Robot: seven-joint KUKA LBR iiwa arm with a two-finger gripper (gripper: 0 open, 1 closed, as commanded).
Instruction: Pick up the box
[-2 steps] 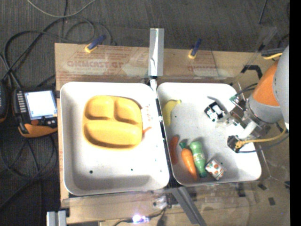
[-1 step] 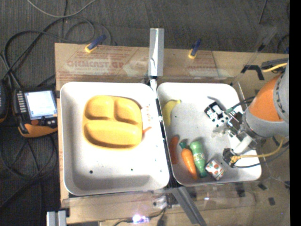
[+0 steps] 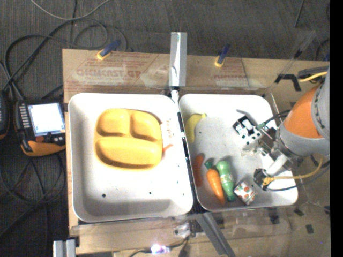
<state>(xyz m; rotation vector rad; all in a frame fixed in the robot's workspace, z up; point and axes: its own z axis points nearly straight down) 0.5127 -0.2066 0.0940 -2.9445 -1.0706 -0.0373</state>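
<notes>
The small patterned box (image 3: 245, 192) lies at the near edge of the right bin (image 3: 228, 103), just beside the green bottle (image 3: 226, 180), at about six o'clock from the pincer (image 3: 247, 128), whose opening I cannot tell.

Two bins side by side on bench (image 3: 75, 68). Left bin (image 3: 80, 197): divided tray (image 3: 128, 138) in upper half. Right bin (image 3: 278, 199): banana (image 3: 193, 125) upper left; carrot (image 3: 214, 182) and bottle (image 3: 226, 180) side by side lower centre; box (image 3: 245, 191) just right of bottle; gripper (image 3: 245, 128) above box, toward right.
</notes>
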